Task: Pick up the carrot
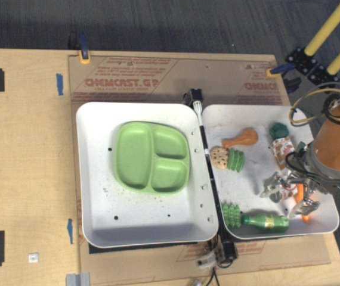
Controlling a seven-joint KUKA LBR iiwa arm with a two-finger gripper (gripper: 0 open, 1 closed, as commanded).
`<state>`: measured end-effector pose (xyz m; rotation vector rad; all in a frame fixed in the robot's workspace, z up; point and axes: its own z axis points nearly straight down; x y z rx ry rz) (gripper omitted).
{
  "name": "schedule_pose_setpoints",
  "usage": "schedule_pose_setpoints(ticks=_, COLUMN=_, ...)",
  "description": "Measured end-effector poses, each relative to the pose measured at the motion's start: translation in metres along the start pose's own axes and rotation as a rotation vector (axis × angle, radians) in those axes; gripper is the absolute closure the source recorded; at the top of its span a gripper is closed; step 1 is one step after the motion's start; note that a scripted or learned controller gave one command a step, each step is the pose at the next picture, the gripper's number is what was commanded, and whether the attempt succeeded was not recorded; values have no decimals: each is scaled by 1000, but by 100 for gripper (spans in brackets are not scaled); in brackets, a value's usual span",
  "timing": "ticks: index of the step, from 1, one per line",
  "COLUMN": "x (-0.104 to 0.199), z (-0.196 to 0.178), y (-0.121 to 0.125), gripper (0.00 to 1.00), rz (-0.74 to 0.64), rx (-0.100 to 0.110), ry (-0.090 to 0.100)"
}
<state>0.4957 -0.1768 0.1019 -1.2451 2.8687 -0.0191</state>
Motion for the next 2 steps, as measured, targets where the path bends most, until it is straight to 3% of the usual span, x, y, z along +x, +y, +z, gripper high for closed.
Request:
schedule_pose_setpoints(ticks=1, x=24, z=12, y=-10, gripper=0, rz=-84, rx=-12, ry=-2)
schedule_pose_setpoints(ticks=2, x=26, z=12, y=-10, gripper=0, rz=110, rx=-13, ry=2)
